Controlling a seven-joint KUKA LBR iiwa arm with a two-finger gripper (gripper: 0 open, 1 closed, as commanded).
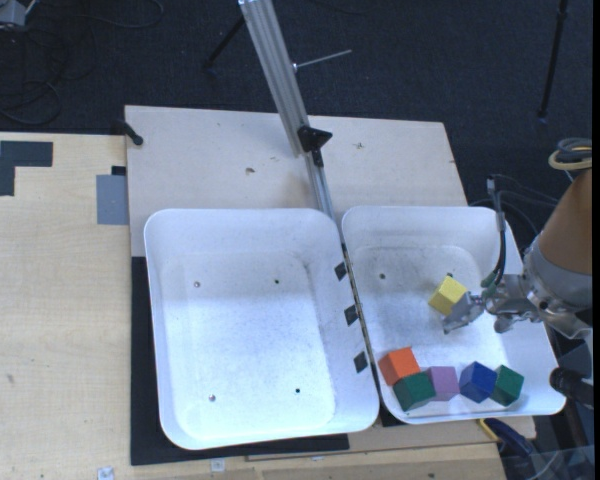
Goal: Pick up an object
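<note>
Yellow marks the likely target: a small yellow block (pixel 447 295) lies in the right bin (pixel 410 230), slightly tilted, toward the bin's right side and well apart from the other blocks. The gripper (pixel 460 315) sits just beside the block at its lower right; its tips appear to touch or nearly touch the block, but the view is too small to show whether the block lies between them, so a hold cannot be confirmed and the gripper's state cannot be told. The block looks like a rigid toy cube, judged light, stiff and not fragile; its faces appear smooth, so some slip under a weak pinch is possible. The best place to take hold is across two opposite flat faces, near the middle of the block, not across the corners, because the tilt may cause the block to twist out. Along the near edge of the same bin a row of blocks rests close together: an orange block (pixel 399 362), a dark green block (pixel 414 391), a purple block (pixel 444 381), a blue block (pixel 477 381) and a second green block (pixel 507 384). These touch or nearly touch one another, leaving little room beside them, so the isolated block is judged the easier pick. The left bin (pixel 170 230) lies alongside. The arm (pixel 565 253) enters from the right.
</note>
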